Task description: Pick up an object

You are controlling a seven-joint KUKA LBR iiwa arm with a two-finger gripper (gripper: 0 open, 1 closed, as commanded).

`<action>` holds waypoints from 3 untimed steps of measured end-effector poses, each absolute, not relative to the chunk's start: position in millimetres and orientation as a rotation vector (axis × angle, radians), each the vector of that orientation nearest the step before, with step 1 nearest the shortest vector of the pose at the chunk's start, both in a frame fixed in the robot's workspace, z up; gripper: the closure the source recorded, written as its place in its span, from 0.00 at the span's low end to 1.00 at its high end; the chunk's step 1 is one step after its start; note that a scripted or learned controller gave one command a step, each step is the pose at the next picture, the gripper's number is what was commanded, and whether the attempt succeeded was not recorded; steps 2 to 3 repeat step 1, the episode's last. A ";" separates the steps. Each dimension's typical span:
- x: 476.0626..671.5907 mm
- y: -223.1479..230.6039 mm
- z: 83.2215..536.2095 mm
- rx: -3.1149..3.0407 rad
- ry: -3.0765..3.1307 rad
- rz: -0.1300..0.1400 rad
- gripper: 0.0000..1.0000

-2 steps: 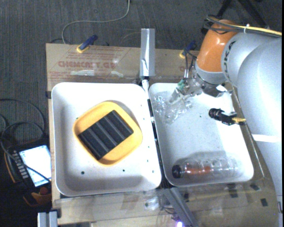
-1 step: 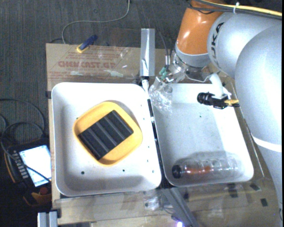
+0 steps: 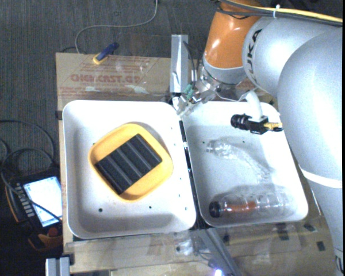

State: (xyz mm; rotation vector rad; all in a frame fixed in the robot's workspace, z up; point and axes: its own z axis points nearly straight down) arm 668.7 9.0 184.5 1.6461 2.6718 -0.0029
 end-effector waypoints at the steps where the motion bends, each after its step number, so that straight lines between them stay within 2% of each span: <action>1: 668.6 9.1 184.4 1.646 2.672 -0.003 0.00; 3: 668.6 9.1 184.4 1.646 2.672 -0.003 0.00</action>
